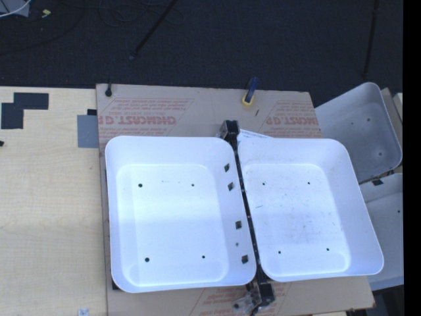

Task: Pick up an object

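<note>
Two white bins, the left bin [170, 212] and the right bin [304, 209], are sitting side by side on the counter [46, 203]. Whether the gripper is open, I cannot tell. Nothing to pick is lying in them, so a grab could be closing on air.

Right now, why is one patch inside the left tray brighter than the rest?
In the camera view, light falls unevenly: the left bin has a bright patch on its floor's left half and a bluish shadow on its right; the right bin is evenly lit, with faint scuffs; the background above is very dark.
</note>
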You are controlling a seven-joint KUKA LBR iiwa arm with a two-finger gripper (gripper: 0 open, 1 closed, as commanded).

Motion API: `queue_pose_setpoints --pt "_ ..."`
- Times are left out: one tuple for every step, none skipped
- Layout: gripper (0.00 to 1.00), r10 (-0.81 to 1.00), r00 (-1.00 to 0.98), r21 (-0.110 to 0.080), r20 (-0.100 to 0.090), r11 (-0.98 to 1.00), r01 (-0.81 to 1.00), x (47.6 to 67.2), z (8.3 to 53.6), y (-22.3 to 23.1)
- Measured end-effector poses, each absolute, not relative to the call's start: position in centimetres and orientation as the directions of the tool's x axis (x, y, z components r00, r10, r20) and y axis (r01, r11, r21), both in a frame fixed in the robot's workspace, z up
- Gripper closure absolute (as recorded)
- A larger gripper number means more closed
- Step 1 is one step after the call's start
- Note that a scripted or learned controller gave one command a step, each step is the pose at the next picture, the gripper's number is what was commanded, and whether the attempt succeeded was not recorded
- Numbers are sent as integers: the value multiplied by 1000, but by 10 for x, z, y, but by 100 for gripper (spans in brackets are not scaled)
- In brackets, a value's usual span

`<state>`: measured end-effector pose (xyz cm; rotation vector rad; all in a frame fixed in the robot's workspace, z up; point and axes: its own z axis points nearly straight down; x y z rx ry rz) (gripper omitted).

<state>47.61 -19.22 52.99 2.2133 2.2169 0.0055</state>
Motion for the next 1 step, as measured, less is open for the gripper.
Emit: queue_pose_setpoints --pt "100 1000 1 0 -1 -1 1000 476 538 -214"
